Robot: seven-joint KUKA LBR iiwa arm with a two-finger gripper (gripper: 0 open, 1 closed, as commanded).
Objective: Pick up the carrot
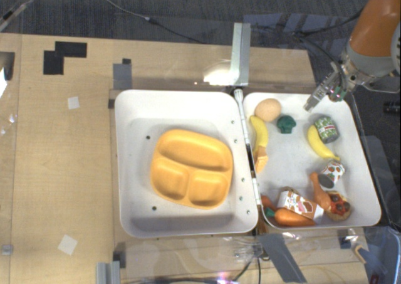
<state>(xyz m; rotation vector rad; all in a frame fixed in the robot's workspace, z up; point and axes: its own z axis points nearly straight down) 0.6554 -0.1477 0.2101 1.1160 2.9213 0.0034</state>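
Pincer (319,96) hangs over the far edge of the right bin (369,179), near its far right corner. Can't tell how far it's parted, and nothing visible in it.

Carrot (293,217) lies flat at the near edge of that bin, toward the near left corner, so the whole bin lies between it and the pincer.

Risks, my read:
- Carrot is jammed in: a small red-and-white carton (297,202) touches it from the far side, and the bin wall sits right behind it. There's little room for a finger on either side, so a closing grip likely catches the carton or scrapes the rim.
- A second orange, carrot-like piece (321,194) sits just right of the carton, next to a dark red berry cluster (339,206). Easy to mistarget.
- Tapered and smooth-looking, so it could squirt out if gripped near the tip.

Other clutter in the right bin: two bananas (258,132) (319,142), a round peach-coloured fruit (267,110), a green broccoli-like piece (286,123), a green-labelled can (326,129), and a small tipped container (331,173). The can and right banana lie along a straight path to the carrot; travel high, descend late.

Left bin (125,170) holds a yellow divided tray (190,168), well apart and no factor.
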